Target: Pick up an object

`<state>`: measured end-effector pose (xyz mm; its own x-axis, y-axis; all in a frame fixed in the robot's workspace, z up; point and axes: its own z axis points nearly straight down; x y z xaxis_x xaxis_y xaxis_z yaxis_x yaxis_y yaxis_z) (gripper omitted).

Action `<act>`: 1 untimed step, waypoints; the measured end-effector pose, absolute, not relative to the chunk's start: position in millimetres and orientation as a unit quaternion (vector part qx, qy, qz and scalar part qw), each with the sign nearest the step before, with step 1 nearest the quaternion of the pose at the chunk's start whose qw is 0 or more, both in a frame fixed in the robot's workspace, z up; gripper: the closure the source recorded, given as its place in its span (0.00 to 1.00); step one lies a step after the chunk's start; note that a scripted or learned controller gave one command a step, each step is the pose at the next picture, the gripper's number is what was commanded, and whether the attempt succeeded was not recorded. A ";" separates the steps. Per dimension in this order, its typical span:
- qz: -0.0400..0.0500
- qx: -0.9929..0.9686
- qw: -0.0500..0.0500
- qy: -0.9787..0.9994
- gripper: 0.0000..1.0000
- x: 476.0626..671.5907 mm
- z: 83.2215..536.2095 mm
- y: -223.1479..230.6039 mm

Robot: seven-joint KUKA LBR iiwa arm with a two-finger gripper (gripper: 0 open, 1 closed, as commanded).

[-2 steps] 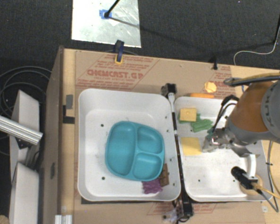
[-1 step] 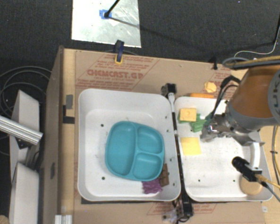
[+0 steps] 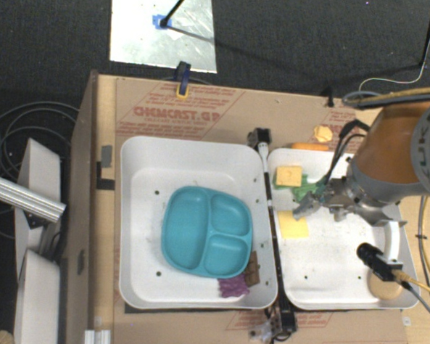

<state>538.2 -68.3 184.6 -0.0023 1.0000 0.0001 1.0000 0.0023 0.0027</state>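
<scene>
My gripper hangs over the right bin, can't tell its state. Yellow block just above-left, flat yellow piece right below.

Colours in the bins
Teal divided plate, purple scrap, yellow sponge, pale yellow square, white bins

Setting: robotics laboratory test cell. Indicators: a desk surfaced with printed cardboard carries two white bins clamped side by side; loose cables and an aluminium extrusion lie on dark carpet; a reflective metal sheet lies beyond the desk.
</scene>
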 end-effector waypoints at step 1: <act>-0.001 0.708 0.001 0.706 0.00 578.5 128.3 -122.2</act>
<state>578.5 -122.2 128.3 0.0022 1.0000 -0.0026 1.0000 -0.0022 -0.0003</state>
